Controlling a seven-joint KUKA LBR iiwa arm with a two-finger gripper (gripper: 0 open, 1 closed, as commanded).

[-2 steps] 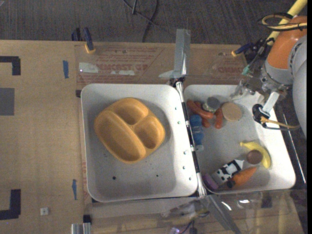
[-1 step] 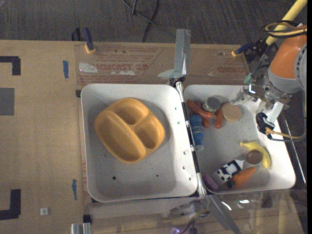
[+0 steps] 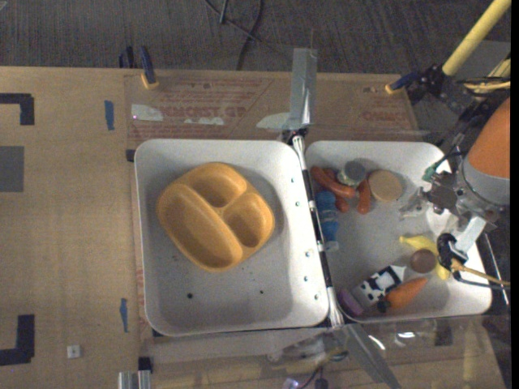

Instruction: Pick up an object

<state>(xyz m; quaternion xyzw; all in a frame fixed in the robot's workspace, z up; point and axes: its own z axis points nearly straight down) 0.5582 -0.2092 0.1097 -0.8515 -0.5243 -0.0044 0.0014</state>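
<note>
The grey two-finger gripper (image 3: 436, 198) hovers at three o'clock in the right shallow white bin (image 3: 369, 245), a small yellow plastic piece (image 3: 416, 240) at its six o'clock; open or closed, I cannot tell.

The pale brown board counter (image 3: 73, 233) carries two shallow white bins side by side, the left bin (image 3: 243, 302) just beside the right bin (image 3: 369, 245). Black tape corner marks (image 3: 20, 108), a short blue tape strip (image 3: 109, 113) and a grey square patch (image 3: 10, 168) lie on its left part.

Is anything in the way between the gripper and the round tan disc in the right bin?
Nothing visible: bare floor of the right white bin separates the gripper from the round tan disc. The orange carrot-shaped piece lies on the disc's far side.
</note>
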